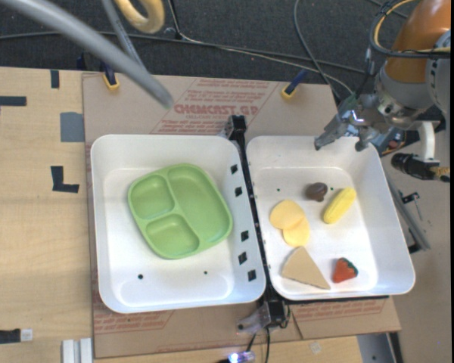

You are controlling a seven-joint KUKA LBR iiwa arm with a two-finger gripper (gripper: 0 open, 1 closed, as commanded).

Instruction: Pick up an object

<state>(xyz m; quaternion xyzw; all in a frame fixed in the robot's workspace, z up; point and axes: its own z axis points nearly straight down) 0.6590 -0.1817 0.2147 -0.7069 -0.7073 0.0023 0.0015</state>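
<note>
Here the two-finger gripper [339, 135] hangs over the far edge of the right white bin [386, 195], fingers spread wide, holding nothing. Candidates lie nearer: small brown lump [315, 192], yellow corn-shaped piece [338, 205], two yellow discs [290, 221], tan wedge [304, 269], red strawberry-like piece [345, 270]. Corn piece looks easiest, probably: stands clear. Descend straight, close across its narrow width.

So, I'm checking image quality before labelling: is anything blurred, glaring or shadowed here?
Camera view: even, soft light; the grey hose across the top left is out of focus; the right bin is bright white, without hard glare; the corn and strawberry are sharp enough, with faint shadows; the hand is slightly soft.
</note>
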